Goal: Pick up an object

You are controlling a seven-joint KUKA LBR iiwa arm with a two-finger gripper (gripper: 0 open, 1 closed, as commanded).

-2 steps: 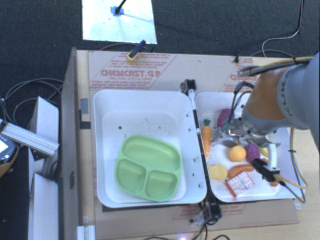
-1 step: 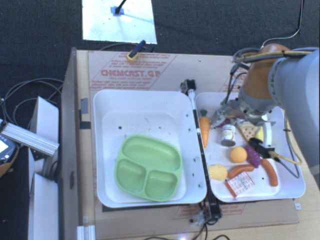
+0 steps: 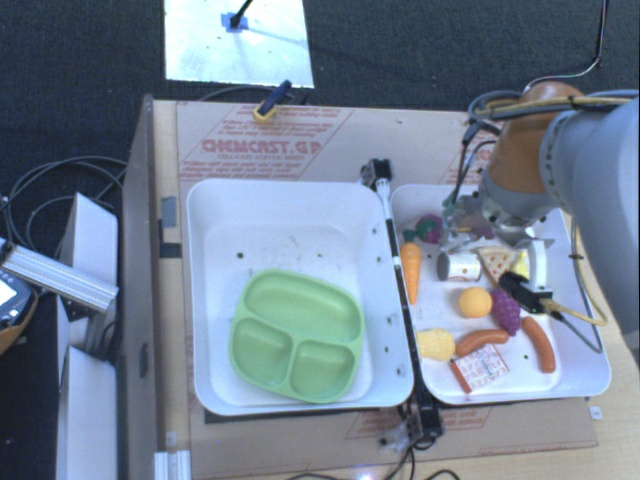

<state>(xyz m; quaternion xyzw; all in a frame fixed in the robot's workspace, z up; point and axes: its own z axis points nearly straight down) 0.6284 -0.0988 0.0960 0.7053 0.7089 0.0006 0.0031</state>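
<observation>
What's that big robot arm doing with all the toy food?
The robot arm reaches in from the right over the right bin, which holds toy food: a carrot, an orange, purple grapes, two sausages and a cheese wedge. Its hand is low among the pieces near the back of the bin. I can't tell whether it has grabbed anything. The left bin holds a green divided plate.

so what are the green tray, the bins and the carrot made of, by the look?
Green tray: likely moulded plastic, matte to satin, one even colour with soft rounded compartments. Bins: probably thin formed plastic, white and smooth, with rounded corners and a slight sheen. Carrot: seems a toy, plastic or rubber; flat uniform orange, too small to tell the finish.
</observation>
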